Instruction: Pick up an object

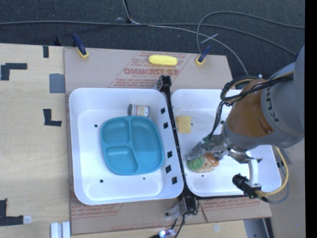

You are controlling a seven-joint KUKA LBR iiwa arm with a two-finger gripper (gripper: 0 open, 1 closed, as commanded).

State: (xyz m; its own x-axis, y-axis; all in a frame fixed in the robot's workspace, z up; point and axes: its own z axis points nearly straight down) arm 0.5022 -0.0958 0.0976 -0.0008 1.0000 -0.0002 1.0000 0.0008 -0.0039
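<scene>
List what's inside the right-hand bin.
The right bin holds a pale yellow block and a green-and-orange item by the end effector. The arm covers the bin's far right part.

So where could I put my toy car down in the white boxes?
The left bin has bare strips around the blue plate, widest along its near edge; a small can crowds the far side. In the right bin, the far corner beyond the yellow block is bare. The gripper crowds its middle.

Tray (132,145) and can (138,110) in left bin (84,133) — can behind.
</scene>
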